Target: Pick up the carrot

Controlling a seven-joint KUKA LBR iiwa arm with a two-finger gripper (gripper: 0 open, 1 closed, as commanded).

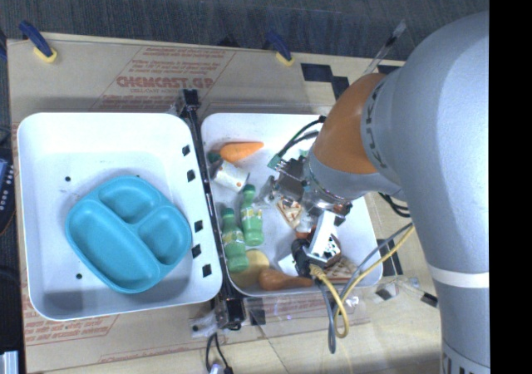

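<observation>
Grey arm (pixel 449 156) over right bin (pixel 249 121); carrot (pixel 240 150) near its far edge.

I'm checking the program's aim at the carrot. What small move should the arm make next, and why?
Probably shift the gripper toward the bin's far-left corner. The carrot lies there by the right bin's far wall, apart from the gripper, which sits mid-bin over the green bottles and other clutter.

arm (pixel 440 164): reaching in from right | hand (pixel 309 216): lowered, pointing left
</observation>
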